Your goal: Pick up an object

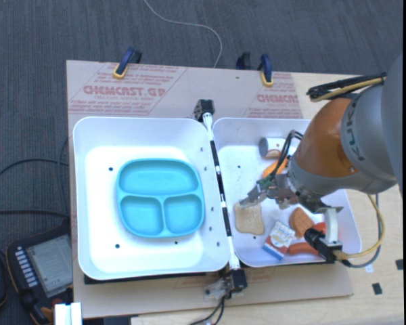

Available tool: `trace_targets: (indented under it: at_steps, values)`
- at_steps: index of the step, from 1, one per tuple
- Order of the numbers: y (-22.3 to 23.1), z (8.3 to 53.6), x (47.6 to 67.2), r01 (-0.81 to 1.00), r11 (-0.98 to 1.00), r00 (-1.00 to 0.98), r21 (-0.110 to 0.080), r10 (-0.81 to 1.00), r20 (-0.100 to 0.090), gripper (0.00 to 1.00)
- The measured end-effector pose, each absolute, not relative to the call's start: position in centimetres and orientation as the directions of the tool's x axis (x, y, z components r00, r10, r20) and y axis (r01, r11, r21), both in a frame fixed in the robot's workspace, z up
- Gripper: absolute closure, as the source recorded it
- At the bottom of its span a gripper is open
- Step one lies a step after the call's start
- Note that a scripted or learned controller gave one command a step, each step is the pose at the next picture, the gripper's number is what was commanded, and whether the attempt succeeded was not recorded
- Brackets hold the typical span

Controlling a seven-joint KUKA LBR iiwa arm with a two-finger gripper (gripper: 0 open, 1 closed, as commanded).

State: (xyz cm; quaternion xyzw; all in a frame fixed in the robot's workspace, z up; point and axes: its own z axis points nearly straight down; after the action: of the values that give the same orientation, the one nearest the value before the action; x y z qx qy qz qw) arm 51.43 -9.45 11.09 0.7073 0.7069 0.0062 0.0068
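your arm reaches in from the right and hangs over the right bin. the gripper sits low near that bin's left side, just above the toast. you cannot tell from this view whether it is apart or together, and nothing is plainly caught in it. the toast lies flat by the divider between the bins. near it you have a small packet, a blue piece, a sausage along the front wall and a brown bun partly under the wrist. a grey cylinder lies toward the back. the left bin holds a blue tray with three compartments.
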Motion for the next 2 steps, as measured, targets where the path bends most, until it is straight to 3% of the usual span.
trace_targets:
  at_steps: [1,2]
  values:
    - [-9.4,12.0,51.5,1.0,0.0,0.0,0.018,1.0,-0.001,1.0]
    - [-8.2,20.5,62.7,1.0,0.001,-0.001,0.003,1.0,-0.002,1.0]
